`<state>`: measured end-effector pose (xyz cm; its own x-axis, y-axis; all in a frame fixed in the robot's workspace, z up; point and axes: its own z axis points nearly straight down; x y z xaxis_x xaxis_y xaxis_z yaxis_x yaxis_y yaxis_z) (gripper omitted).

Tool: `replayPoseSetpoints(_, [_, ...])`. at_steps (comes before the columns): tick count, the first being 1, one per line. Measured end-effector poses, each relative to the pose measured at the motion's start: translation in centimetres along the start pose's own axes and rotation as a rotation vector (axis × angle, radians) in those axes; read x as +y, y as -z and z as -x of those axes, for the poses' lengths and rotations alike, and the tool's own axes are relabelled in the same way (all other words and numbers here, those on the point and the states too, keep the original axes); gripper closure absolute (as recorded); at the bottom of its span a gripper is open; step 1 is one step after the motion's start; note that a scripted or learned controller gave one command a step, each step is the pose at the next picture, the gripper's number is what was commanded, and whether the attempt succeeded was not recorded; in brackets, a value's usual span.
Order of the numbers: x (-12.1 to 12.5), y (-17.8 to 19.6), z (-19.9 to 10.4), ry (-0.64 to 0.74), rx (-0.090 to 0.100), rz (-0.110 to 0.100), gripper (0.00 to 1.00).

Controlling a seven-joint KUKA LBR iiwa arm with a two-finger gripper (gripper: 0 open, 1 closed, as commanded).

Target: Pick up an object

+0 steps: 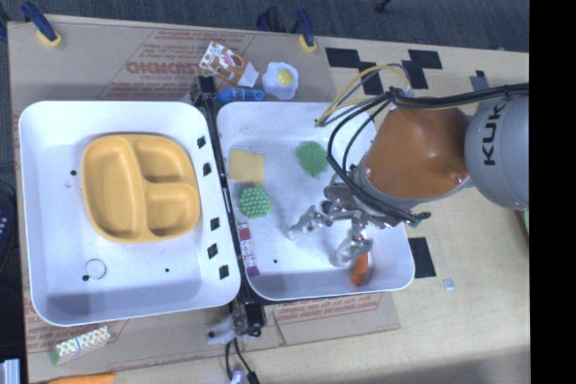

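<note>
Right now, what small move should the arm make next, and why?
Probably lower the pincer a little toward the carrot: it sits over the right bin, and nothing shows between its fingers, with the carrot lying close beside one fingertip.

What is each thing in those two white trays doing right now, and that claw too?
Yellow divided plate: flat in the left bin, right way up.
Yellow block: lying in the right bin.
Green bumpy ball: resting loose.
Green leafy piece: resting loose.
Orange carrot: against the near wall.
Gripper: open, low in the right bin, gripping nothing.
</note>
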<state>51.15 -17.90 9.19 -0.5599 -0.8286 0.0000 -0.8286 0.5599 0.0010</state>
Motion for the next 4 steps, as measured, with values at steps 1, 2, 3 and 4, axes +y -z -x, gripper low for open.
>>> replayPoseSetpoints(1, [-2.1,0.0,2.4,0.089,0.0,0.0,0.0])
replayPoseSetpoints(2, [-5.3,0.0,5.9,0.193,-0.001,-0.001,0.0])
replayPoseSetpoints(3, [1.9,-0.1,1.3,0.175,0.001,0.003,0.0])
replayPoseSetpoints(4, [-2.8,0.0,3.3,0.567,0.0,0.0,0.0])
